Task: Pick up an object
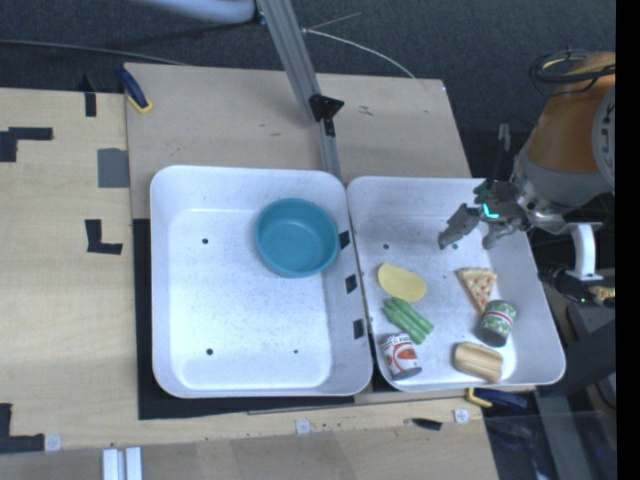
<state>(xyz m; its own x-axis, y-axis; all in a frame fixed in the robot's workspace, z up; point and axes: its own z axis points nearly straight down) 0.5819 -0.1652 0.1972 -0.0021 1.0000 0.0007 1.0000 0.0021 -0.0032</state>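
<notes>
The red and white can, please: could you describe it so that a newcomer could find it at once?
Take the right-hand white bin, which holds the small food items, and go to its front left corner. There the red and white can lies just below the green beans; it alone there has a red label.

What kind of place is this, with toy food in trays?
Probably a robotics lab test bench. A robot arm with a gripper reaches over two white bins, one holding a blue bowl, the other toy food like a pizza slice.
</notes>
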